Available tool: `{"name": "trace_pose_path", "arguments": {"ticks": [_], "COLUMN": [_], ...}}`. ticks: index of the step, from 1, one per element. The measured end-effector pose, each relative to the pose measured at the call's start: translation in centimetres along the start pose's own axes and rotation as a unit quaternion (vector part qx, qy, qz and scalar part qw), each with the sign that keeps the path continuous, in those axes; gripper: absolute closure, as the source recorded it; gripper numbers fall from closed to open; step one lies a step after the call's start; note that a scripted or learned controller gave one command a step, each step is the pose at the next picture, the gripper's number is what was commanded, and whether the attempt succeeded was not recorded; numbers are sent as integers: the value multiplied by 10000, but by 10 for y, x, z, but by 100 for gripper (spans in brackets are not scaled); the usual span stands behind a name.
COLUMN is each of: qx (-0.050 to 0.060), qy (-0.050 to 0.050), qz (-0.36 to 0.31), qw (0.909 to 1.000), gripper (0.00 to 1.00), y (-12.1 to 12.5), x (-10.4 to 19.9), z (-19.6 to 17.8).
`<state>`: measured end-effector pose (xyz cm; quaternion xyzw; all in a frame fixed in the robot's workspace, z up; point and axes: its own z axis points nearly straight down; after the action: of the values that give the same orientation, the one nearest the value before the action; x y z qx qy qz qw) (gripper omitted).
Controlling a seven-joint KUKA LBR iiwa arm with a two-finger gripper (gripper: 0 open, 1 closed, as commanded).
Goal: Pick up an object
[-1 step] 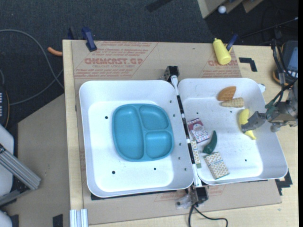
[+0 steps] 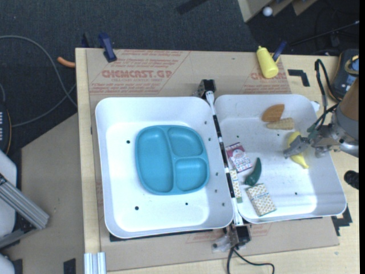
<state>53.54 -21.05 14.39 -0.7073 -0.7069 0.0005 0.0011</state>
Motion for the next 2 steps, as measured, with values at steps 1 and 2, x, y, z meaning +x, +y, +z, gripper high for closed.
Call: {"name": "trace_pose_path", "arguments": {"ticks": [1, 2], "qx": [1, -13], "qy": [4, -2], "qz": [-7, -3], "qw": [10000, 10000], "gripper": [0, 100], "y": [27, 27], "x": [17, 16], "z": [60, 49]}}
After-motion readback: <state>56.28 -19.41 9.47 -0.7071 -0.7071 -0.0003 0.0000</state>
